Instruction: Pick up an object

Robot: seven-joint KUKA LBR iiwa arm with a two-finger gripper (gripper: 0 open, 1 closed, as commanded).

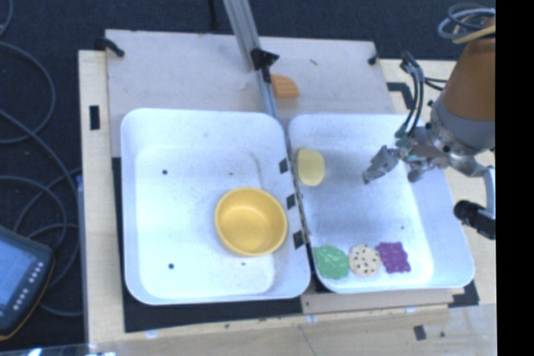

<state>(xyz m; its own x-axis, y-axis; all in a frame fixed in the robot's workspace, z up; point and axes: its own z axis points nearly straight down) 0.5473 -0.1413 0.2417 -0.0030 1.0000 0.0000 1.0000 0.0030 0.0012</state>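
Grey two-finger gripper [392, 165] hangs over the right shallow white bin [434, 217], fingers spread apart with nothing between them. Near it, by that bin's left wall, lies a pale yellow rounded piece [311, 167]. A yellow round bowl [250, 221] sits in the left white bin [167, 179].

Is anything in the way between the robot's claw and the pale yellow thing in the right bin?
Nothing visible. The gripper hangs over the right bin, and the pale yellow piece lies by that bin's left wall with only bare white floor between them. The green, cookie and purple pieces sit apart along the near edge.
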